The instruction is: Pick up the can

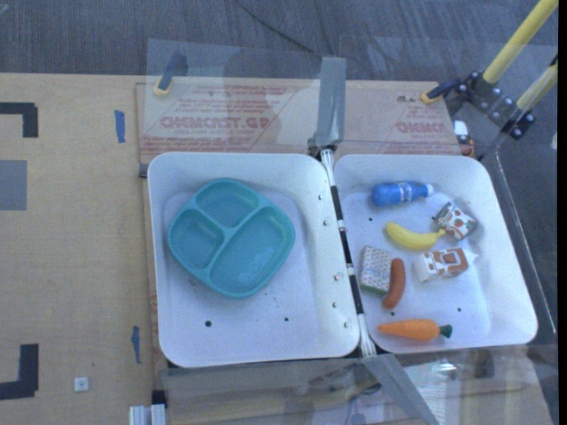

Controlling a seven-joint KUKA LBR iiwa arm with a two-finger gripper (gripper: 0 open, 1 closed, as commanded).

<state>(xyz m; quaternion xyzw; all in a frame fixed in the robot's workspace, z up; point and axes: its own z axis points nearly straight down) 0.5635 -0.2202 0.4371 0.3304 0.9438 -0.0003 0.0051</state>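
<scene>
Listing what lies on the tabletop [71,237], item by item.

Left white shallow bin [177,326]: one teal plastic plate with three compartments [232,237], sitting left of the bin's middle.

Right white shallow bin [505,308], seven small pieces:
- blue bottle with a white cap [400,193], lying on its side near the far wall;
- yellow toy banana [415,235], just below the bottle;
- two small white-and-brown cartons, one tilted [454,221] right of the banana, one [446,263] below it;
- short can with a grey, red and green label [375,270], lying on its side close to the wall shared with the left bin. It is small and blurred here, so I judge it to be the can and do not claim it as certain;
- reddish-brown toy sausage [395,282], touching or nearly touching the can's right side;
- orange toy carrot with a green tip [414,330], nearest the front wall, apart from the can.

Handling, my estimate: the can looks light and stiff, with a smooth rounded wall that may roll or slip. I would close across its curved sides at mid-length, from above. The sausage crowds one side and the bin wall is near the other, so room is tight.

State of my hand: I cannot tell whether it is wide or narrow. The can lies untouched.
</scene>
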